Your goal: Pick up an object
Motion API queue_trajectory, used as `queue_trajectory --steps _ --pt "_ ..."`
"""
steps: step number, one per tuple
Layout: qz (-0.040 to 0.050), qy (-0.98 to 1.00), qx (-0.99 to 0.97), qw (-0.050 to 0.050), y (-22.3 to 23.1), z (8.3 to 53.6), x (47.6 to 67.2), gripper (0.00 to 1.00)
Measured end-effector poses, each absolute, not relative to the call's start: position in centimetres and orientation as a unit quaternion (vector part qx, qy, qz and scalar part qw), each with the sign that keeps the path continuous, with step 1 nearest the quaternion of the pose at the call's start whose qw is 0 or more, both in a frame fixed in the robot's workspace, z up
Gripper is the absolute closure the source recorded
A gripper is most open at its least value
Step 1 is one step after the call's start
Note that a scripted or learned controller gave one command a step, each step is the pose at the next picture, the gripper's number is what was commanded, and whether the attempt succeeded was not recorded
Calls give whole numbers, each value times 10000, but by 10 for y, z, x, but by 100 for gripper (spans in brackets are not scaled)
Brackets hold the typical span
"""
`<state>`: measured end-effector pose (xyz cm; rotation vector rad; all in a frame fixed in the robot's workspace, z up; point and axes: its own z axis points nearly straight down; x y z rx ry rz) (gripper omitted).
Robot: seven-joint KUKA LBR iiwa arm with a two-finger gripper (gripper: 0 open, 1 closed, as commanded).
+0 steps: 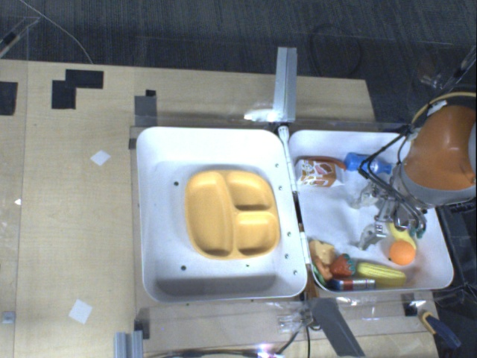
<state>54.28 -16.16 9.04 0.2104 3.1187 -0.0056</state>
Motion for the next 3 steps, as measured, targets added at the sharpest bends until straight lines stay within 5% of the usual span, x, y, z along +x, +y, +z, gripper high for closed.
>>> queue_trajectory --steps 1,2,3 --pt "23 9981 609 -134 -205 91 645 0" --pt "-41 9999 29 -112 -141 89 648 0" --pt "-22 9998 163 56 -210 114 594 0"
